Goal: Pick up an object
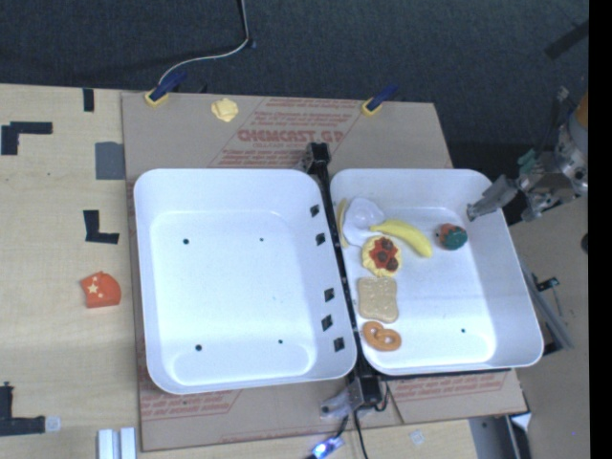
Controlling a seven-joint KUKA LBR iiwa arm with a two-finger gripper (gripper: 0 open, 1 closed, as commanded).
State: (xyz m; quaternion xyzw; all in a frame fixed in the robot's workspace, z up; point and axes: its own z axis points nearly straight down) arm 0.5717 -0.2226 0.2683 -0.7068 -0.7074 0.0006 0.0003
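The right bin (507, 285) holds several toy foods along its left side. A yellow banana (405, 234) lies beside a white cup-like piece (360, 216). Below them are a round tart with red topping (382, 254), a slice of toast (378, 297) and an orange pretzel (382, 337). A small green and red ball (451, 237) sits alone, right of the banana. My gripper (490, 203) hangs over the bin's upper right rim, just up and right of the ball, with nothing seen in it.
The left bin (153, 256) sits next to the right one, joined by a black clip strip. A yellow lump (225, 110) lies on the cardboard behind it. An orange-red toy (101, 290) rests on the bench far left.
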